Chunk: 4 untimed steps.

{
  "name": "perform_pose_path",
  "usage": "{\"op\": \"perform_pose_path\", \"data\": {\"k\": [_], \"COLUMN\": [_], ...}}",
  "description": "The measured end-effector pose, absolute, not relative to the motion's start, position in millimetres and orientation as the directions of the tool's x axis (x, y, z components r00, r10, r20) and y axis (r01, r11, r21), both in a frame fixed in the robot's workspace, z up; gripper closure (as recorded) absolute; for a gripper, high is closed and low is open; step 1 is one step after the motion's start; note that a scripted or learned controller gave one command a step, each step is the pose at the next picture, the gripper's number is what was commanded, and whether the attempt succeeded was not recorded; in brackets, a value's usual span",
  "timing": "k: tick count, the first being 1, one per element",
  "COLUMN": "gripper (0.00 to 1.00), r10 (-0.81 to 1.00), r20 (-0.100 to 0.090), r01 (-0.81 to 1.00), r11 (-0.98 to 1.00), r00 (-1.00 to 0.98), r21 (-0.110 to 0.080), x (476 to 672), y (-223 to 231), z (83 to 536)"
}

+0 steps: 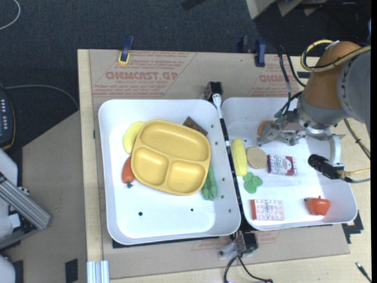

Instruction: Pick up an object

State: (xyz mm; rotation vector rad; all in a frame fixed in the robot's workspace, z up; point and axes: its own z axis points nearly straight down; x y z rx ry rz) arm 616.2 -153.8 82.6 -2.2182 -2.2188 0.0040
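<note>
Gripper (281, 131): low in the right bin (336, 208); I cannot tell its opening. Brown round piece (256, 157) just below-left of it; red-white packet (281, 164) directly below; corn cob (239, 156) further left; tomato (318, 205) well below-right.

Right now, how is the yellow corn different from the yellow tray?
The corn is a small, narrow cob; the yellow tray is wide and flat, with three compartments. The corn lies in the right bin, along its left wall; the tray sits in the left bin. The corn lies by itself; the tray partly covers toys poking out around its edges. Both are yellow.
</note>
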Motion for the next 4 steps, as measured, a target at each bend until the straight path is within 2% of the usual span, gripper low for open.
{"op": "perform_pose_path", "data": {"k": [1, 3, 4], "gripper": [1.00, 1.00, 1.00], "r10": [1.000, 1.000, 1.000], "r20": [0.000, -0.003, -0.001], "r01": [1.000, 1.000, 1.000], "r11": [0.000, 0.000, 0.000], "r00": [0.000, 0.000, 0.000], "r21": [0.001, 0.008, 0.004], "x": [617.5, 613.0, 613.8], "y": [-154, -157, -157], "z": [96, 219, 226]}}
